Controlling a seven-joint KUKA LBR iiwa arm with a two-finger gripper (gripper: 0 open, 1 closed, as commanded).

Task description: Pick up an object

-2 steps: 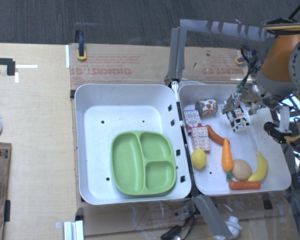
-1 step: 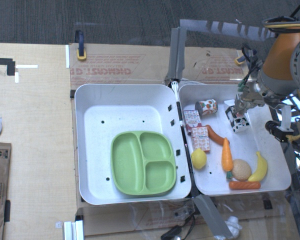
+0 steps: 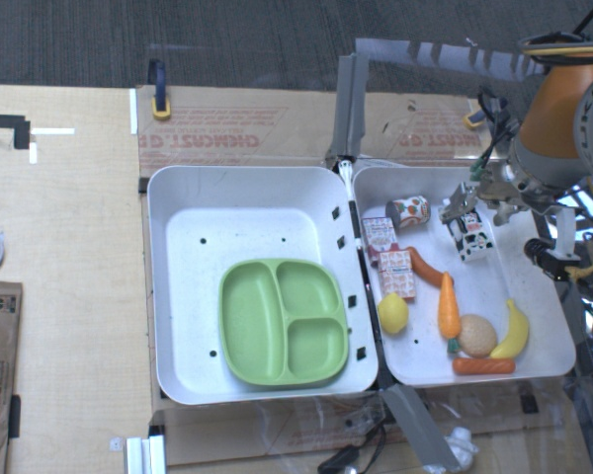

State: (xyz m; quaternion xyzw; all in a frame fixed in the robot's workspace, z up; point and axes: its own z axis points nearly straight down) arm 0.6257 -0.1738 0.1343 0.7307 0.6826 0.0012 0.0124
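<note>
The right bin [image 3: 549,309] holds several toy foods: a small can [image 3: 407,211], two red-and-white boxes [image 3: 379,235] [image 3: 396,273], a lemon [image 3: 392,313], an upright carrot [image 3: 448,306], a tan round roll [image 3: 477,335], a banana [image 3: 514,330] and an orange sausage-like piece [image 3: 484,366]. A white carton with black spots [image 3: 474,240] lies tilted near the bin's back right. My gripper [image 3: 464,211] hangs directly over that carton's upper left end, reaching in from the right. Whether it touches the carton is unclear.
The left bin [image 3: 178,265] holds a green divided plate [image 3: 282,321]. A grey post [image 3: 348,107] rises behind the wall shared by the bins. Cables and the arm's body [image 3: 558,126] crowd the right bin's far right edge.
</note>
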